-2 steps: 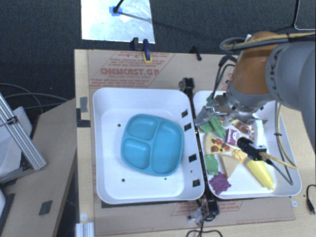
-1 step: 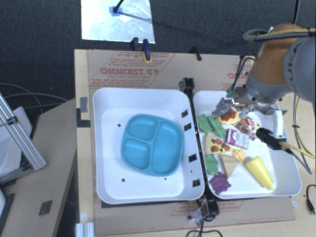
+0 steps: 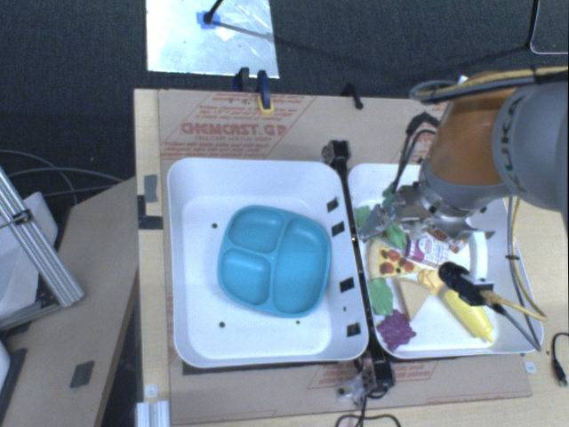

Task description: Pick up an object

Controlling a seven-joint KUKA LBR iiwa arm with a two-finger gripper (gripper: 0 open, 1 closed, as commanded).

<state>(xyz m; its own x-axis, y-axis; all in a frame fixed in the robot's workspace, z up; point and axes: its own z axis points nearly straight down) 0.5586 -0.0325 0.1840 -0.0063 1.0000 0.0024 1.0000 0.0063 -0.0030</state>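
In the right bin lie several toy foods. They include a pale slice with red dots, a green leafy piece, a purple grape bunch, a yellow corn-like piece and a white and red packet. My gripper hangs low over the upper left part of this bin, just above a green piece. The grey and orange arm covers the bin's upper right. I see nothing clearly held.
The left bin holds a blue divided plate. A black divider with clips runs between the two bins. Brown cardboard lies under both, with a shiny sheet beyond it.
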